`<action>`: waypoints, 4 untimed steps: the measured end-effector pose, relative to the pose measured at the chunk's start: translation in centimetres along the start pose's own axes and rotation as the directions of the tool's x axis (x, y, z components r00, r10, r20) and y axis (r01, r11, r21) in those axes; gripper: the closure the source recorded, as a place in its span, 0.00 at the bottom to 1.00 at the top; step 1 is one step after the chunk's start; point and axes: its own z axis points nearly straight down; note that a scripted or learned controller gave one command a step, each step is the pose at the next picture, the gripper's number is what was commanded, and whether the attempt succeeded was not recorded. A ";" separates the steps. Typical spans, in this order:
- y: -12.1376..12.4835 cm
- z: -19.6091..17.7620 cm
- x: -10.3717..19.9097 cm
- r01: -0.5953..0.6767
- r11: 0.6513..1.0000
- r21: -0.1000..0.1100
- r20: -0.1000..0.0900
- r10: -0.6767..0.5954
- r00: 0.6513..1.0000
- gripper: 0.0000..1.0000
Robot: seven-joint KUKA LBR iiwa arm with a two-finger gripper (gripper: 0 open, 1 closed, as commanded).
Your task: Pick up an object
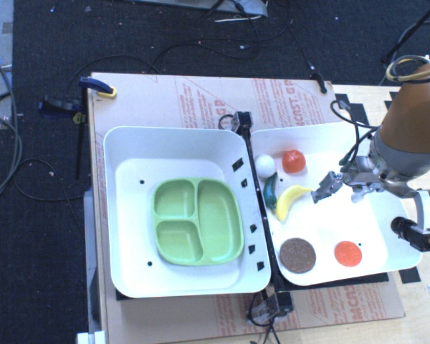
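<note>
The right bin (373,224) holds several small objects. A red ball (294,161) and a white ball (264,165) lie near its far left corner. Below them sit a teal piece (271,189) and a yellow banana (290,199). A brown disc (298,254) and an orange-red disc (348,253) rest near the front edge. My gripper (342,190) hangs over the middle of this bin, just right of the banana. It is open, and only white bin floor shows between its fingers.
The left bin (122,192) carries a green divided plate (198,221). A black divider with clips (254,206) runs between the two bins. Cables (355,131) trail from the arm over the right bin's far edge. A blue clamp (97,86) sits at the bench's far left corner.
</note>
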 end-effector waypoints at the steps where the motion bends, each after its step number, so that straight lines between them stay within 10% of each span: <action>1: 0.3 4.4 -0.4 0.000 1.000 -0.001 0.000 0.000 1.000 0.00; 2: 0.3 10.4 -0.7 0.001 1.000 -0.003 0.000 -0.001 1.000 0.00; 3: 0.4 9.1 -0.8 0.000 1.000 -0.008 0.002 0.000 1.000 1.00; 4: 1.2 3.3 -0.4 0.001 1.000 -0.009 0.001 -0.001 1.000 1.00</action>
